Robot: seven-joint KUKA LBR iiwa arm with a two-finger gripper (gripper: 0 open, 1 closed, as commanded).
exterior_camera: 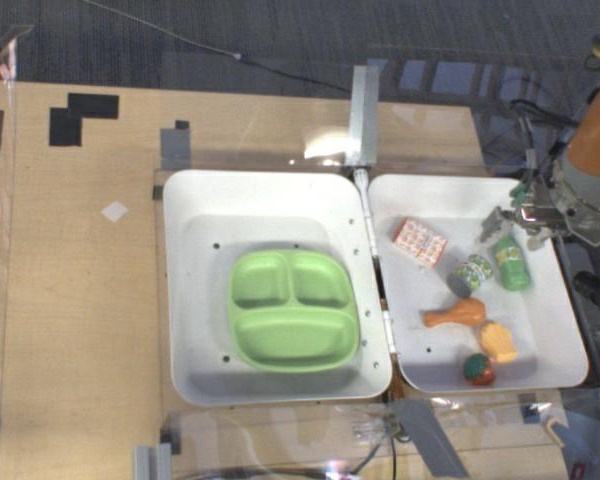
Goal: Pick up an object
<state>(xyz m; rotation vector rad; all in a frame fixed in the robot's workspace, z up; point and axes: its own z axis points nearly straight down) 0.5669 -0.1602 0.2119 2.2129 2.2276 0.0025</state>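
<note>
Hovering over the far right part of the right bin (570,298), my end effector (513,220) sits just above the green bottle (511,264); whether it is wide or narrow I cannot tell, since its metal parts blur together at this angle, and nothing shows between them. My arm (592,158), grey with an orange band, comes in from the right edge behind it.

Taking the green bottle as my landmark: it lies in the right bin, just below my end effector, with its cap end pointing toward it. Touching or nearly touching the bottle on its left is a small can (470,274) with a green patterned label, lying tilted. Farther left of the bottle, and a little higher in the view, is a flat red-and-white patterned packet (420,241). Below and left of the bottle lies an orange drumstick-shaped toy (457,314), its thin end pointing left. Directly below the bottle, nearer the front wall of the bin, sits a yellow-orange ridged piece (498,341), and just beneath that a small round red and green toy (478,369).

Well to the left of the bottle, across the divider between the bins, the left bin (190,268) holds a green divided tray (294,310) with three compartments. Both bins rest on the pale wooden surface (80,298).
</note>
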